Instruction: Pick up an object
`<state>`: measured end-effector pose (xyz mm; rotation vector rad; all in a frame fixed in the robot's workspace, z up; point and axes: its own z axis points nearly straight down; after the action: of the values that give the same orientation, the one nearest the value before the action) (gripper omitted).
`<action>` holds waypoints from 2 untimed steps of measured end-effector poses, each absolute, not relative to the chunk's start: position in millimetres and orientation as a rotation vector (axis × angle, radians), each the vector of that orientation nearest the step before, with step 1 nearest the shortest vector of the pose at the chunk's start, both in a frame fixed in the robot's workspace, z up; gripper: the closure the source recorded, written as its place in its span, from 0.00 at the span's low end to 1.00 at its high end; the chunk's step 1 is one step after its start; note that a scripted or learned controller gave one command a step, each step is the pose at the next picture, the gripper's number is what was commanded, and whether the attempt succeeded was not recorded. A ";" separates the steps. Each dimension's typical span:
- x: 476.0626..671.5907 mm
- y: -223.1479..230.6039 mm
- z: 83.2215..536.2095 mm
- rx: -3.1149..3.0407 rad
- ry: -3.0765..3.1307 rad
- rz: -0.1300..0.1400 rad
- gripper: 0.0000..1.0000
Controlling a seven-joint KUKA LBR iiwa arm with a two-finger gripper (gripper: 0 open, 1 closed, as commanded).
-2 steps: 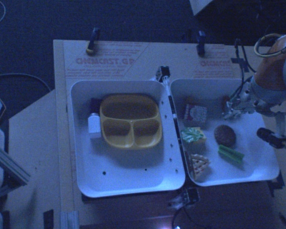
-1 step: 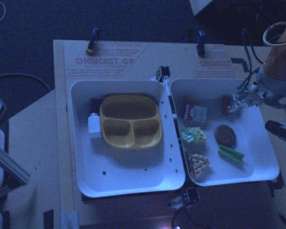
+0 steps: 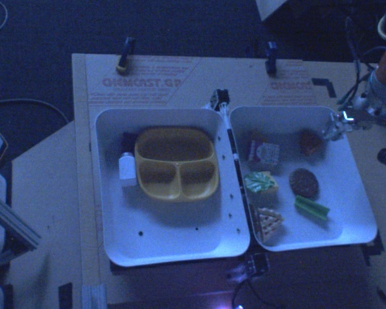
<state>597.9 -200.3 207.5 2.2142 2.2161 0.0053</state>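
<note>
Red toy near right bin's far rim, tool just beside, grip state unclear

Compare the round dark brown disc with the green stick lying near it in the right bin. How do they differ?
The round dark brown disc is circular and dark; the green stick is long, narrow and bright. The disc lies nearer the bin's middle, while the stick lies at a slant, closer to the front wall. Both rest flat on the right bin's floor, apart from each other.
</note>
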 end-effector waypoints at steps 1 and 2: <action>598.8 -200.6 226.4 2.217 2.218 0.003 1.00; 592.7 -150.1 235.2 2.217 2.229 0.002 1.00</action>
<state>592.7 -150.1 235.2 2.2170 2.2292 0.0019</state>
